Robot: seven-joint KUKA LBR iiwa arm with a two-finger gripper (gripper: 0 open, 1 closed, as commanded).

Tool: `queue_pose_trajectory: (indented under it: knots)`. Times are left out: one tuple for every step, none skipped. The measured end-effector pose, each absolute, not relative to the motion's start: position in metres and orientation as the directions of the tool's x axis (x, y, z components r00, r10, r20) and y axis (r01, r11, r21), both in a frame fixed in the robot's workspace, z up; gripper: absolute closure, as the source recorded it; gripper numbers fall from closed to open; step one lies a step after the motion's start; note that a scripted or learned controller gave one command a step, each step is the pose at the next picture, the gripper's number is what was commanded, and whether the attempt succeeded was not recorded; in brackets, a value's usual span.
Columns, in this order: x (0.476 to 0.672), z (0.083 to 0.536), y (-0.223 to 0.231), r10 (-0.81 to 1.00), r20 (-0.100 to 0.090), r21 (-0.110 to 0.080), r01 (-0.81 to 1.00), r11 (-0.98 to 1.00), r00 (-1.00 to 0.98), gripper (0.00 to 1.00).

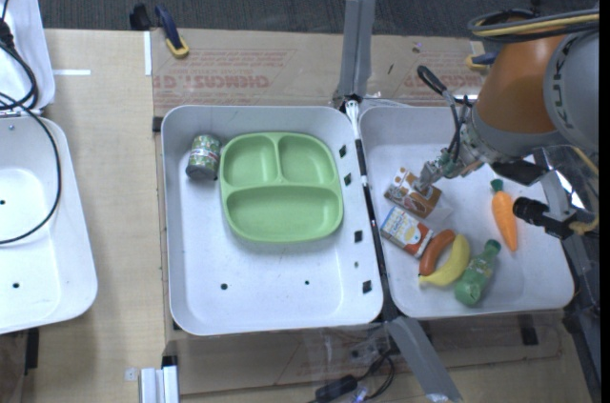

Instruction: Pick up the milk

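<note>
Milk (414, 192) in right bin (534, 296), brown-white carton, label print unreadable. Claw (441, 169) just above its upper right corner, touching or nearly; open or closed: cannot tell. Cardboard lettering on surface (238, 72) illegible.

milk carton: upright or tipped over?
Tipped. The milk carton lies on its side on the right bin floor, its broad printed face up, with the gripper just above its upper right end.

The brown table (105, 87) bears two shallow white bins side by side, the left bin (191, 296) and the right bin (543, 292) touching along their inner rims, with a blue-and-yellow clamp (172, 31) lying near its far edge.
</note>
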State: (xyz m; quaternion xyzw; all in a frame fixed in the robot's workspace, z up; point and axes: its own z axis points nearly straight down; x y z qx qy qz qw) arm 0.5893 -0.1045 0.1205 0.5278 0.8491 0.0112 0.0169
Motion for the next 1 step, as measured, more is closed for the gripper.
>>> queue_pose_trajectory:
  knots:
    - [0.589, 0.1201, -0.1048, 0.897, -0.017, 0.036, 0.896, 0.442, -0.442, 0.0]
